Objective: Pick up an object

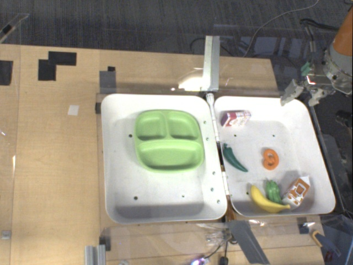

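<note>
Open and holding nothing, the pincer [302,91] hangs just beyond the right bin's [314,131] far corner, probably staged above its toys.

The arm [343,54] is cut off by the right edge, only its orange band and wrist in frame. Its gripper [304,93], at the right bin's [320,148] far right corner, is too blurred to read. The banana [266,201] hides the lower part of a green item [272,190] behind it.
</note>
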Action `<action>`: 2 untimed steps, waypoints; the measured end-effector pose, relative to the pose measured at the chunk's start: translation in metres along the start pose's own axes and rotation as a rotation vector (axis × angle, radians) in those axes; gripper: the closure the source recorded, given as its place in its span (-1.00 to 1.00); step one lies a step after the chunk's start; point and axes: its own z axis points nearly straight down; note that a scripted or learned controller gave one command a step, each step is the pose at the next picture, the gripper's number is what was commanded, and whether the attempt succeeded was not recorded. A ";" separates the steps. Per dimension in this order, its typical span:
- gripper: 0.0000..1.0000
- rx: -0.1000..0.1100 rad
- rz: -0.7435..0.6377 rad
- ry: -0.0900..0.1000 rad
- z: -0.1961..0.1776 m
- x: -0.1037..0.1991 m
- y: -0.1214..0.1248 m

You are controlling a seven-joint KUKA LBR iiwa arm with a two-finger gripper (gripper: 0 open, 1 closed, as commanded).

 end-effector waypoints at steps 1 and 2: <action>-1.00 0.001 -0.036 0.000 0.073 -0.011 -0.072; -1.00 -0.010 -0.227 -0.003 0.150 0.047 -0.080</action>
